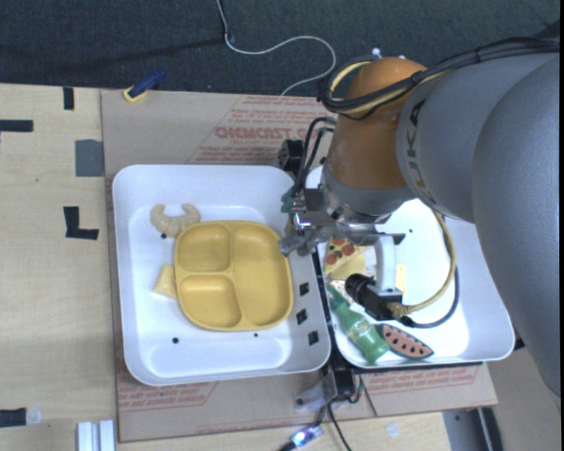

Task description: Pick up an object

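The hand (343, 242) is positioned low over the right bin (484, 332); its opening cannot be judged. A green bottle (357, 327) and watermelon slice (406, 340) lie there. A yellow divided plate (233, 274) occupies the left bin (136, 252).

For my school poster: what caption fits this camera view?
Grey robot arm reaching over two white bins, near a yellow divided plate and green bottle.
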You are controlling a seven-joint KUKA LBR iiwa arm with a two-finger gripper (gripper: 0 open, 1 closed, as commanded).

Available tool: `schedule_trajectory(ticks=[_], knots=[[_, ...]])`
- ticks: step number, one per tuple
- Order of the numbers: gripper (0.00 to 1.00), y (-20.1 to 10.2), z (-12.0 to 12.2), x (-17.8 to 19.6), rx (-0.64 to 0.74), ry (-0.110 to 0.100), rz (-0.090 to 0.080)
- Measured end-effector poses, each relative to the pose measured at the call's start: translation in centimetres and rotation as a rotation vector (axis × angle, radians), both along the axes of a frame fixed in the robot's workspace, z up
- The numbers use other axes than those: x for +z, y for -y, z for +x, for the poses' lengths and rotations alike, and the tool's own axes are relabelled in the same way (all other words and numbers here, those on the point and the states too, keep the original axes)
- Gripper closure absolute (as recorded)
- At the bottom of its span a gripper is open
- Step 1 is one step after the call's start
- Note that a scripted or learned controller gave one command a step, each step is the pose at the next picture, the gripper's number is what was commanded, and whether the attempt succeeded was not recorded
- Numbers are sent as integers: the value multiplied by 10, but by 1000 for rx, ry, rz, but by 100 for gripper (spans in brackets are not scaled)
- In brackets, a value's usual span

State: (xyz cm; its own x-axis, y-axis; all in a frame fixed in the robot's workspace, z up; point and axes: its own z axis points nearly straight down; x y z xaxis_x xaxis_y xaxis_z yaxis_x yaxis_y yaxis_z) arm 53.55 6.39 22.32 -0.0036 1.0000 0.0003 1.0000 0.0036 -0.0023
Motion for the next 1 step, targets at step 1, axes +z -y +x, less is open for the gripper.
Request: schedule_trajectory(ticks=[1], knots=[[100, -7, -7, 10, -1, 0, 0]])
